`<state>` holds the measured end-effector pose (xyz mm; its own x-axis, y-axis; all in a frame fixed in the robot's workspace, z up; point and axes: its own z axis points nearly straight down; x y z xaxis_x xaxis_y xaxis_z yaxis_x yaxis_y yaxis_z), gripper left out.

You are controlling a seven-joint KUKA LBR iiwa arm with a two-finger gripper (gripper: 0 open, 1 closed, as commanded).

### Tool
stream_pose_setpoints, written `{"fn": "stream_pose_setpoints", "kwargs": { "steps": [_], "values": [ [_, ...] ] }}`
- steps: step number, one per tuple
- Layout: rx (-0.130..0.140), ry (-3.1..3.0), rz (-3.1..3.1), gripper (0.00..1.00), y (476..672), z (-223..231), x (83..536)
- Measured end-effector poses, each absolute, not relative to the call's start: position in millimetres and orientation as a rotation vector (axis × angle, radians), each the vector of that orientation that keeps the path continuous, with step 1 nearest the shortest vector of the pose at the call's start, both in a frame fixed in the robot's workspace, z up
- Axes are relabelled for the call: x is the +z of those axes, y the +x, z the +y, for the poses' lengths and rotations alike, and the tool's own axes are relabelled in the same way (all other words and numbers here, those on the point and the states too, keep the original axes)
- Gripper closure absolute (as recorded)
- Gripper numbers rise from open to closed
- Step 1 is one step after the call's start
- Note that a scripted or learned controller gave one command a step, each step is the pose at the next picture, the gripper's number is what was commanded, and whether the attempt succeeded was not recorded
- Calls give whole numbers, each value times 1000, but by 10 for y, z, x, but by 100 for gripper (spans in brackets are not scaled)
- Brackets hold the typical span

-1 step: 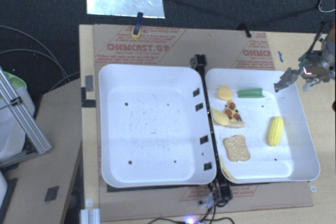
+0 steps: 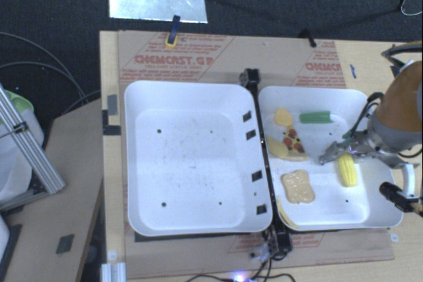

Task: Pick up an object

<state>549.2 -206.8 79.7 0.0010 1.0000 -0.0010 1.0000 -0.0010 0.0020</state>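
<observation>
The arm (image 2: 402, 109) is cut off by the right edge, its jaws too small to read

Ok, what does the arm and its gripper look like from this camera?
The arm is bulky and rounded, orange-brown above a grey wrist section. A dark cable loops along its left side. The gripper is slim grey metal, ending by the yellow corn.

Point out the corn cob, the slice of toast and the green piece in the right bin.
corn cob (image 2: 347, 170): camera view, middle of the yellow cob.
slice of toast (image 2: 298, 187): camera view, centre of the tan face.
green piece (image 2: 315, 117): camera view, midway along its length.
</observation>
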Motion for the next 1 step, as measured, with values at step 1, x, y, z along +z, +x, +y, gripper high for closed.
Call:
{"fn": "stream_pose_setpoints", "kwargs": {
  "steps": [1],
  "values": [
    [6,2209,2233,0,6473,-1427,854]
  ]
}}
